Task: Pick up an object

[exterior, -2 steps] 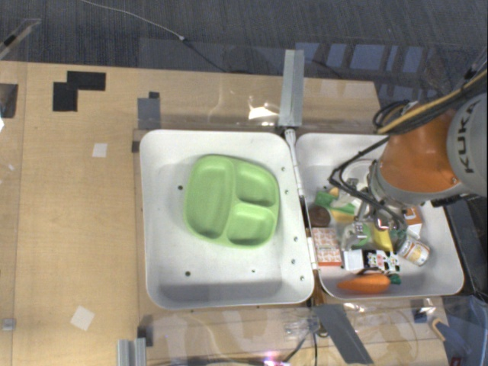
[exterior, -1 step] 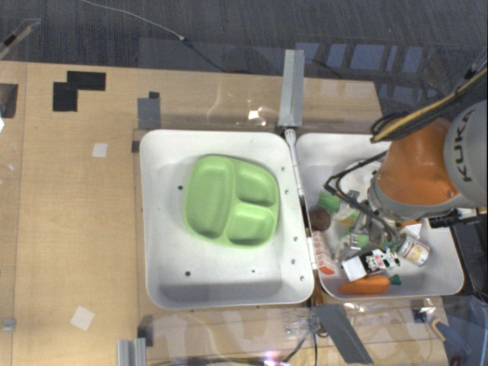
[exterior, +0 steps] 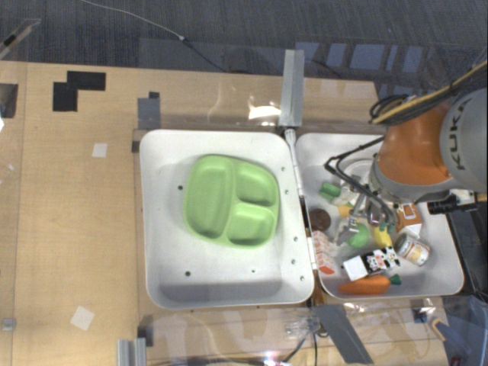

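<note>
The grey two-finger gripper point(exterior: 364, 221) is lowered into the clutter of the right-hand shallow white bin point(exterior: 450, 280).
Whether anything is pinched cannot be told, the tool being lost among the small objects. An orange plastic carrot with a green tip point(exterior: 366, 285) is seen near the bin's front wall, beside a white patterned box point(exterior: 372, 264). A green divided plastic plate point(exterior: 230, 199) is seen in the left-hand white bin point(exterior: 164, 280).

A green three-compartment plate point(exterior: 231, 198) lies flat in the white bin point(exterior: 164, 269) next to the one the gripper point(exterior: 364, 218) hangs over, well apart from it. A grey metal post point(exterior: 292, 90) stands beyond the gripper, where the bins meet. Farther off than the plate, black tape patches point(exterior: 76, 88) mark the wooden bench point(exterior: 69, 227).
</note>
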You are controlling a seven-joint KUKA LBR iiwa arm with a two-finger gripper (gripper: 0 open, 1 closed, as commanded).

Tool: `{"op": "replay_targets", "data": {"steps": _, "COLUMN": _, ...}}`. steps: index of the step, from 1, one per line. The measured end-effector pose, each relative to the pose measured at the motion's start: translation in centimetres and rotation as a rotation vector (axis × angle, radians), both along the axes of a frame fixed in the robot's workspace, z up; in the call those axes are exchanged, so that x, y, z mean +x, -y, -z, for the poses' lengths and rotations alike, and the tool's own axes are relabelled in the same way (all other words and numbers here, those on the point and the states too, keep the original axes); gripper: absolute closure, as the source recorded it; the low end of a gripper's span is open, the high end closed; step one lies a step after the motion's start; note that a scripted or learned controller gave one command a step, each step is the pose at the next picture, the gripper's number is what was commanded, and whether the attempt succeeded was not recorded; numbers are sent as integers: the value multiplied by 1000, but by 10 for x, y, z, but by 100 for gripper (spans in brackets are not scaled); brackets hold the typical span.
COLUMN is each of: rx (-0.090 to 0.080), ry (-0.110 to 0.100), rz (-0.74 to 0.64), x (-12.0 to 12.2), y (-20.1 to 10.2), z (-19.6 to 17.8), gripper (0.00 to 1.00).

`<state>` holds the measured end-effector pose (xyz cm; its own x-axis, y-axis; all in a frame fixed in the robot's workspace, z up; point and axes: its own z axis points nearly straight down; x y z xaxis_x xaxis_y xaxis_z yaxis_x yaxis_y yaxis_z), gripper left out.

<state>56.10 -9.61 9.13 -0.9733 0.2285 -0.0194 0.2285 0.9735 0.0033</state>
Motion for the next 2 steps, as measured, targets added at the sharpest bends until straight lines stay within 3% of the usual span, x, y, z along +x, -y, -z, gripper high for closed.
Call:
{"op": "replay_targets", "data": {"steps": 1, "rx": 1, "ry": 3, "rz": 58, "x": -29, "y": 15, "z": 0, "gripper": 0}}
{"op": "replay_targets", "data": {"steps": 2, "rx": 2, "ry": -1, "rz": 84, "x": 39, "y": 8, "z": 1, "gripper": 0}}
